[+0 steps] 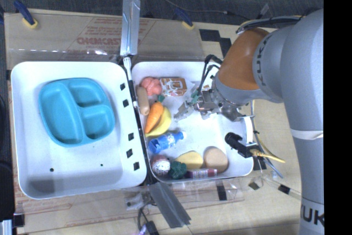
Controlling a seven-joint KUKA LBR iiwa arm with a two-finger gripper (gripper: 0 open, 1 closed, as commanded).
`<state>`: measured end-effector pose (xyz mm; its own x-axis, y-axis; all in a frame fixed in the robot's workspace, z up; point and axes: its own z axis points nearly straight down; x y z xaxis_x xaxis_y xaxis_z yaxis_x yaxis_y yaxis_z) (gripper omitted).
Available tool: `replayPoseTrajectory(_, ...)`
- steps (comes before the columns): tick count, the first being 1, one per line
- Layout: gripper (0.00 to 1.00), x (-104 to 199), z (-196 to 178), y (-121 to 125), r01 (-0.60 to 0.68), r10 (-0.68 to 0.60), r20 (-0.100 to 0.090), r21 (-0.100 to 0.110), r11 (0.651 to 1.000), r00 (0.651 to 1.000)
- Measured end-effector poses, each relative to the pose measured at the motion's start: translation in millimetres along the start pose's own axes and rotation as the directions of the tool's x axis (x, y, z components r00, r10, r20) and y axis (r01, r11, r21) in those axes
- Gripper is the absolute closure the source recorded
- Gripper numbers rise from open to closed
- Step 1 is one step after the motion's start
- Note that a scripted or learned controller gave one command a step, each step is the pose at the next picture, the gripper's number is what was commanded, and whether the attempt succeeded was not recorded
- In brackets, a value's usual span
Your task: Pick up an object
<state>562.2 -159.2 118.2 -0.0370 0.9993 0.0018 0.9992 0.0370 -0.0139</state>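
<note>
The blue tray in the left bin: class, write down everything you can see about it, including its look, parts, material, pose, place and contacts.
The blue tray is a light blue sectioned plate with rounded corners, seemingly smooth plastic. Raised ridges split it into three compartments: a long one on the left and two smaller ones on the right. Nothing lies in any of them. It lies flat and right way up, slightly turned, in the upper middle of the left bin, resting on its floor and touching nothing else.
</note>
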Motion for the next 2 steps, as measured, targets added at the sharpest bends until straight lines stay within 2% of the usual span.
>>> replayPoseTrajectory(1,0.0,32,3,37,0.264,-0.264,0.008,-0.015,0.964,0.965)
replayPoseTrajectory(2,0.0,42,-2,90,0.324,-0.325,0.006,0.017,0.946,0.946)
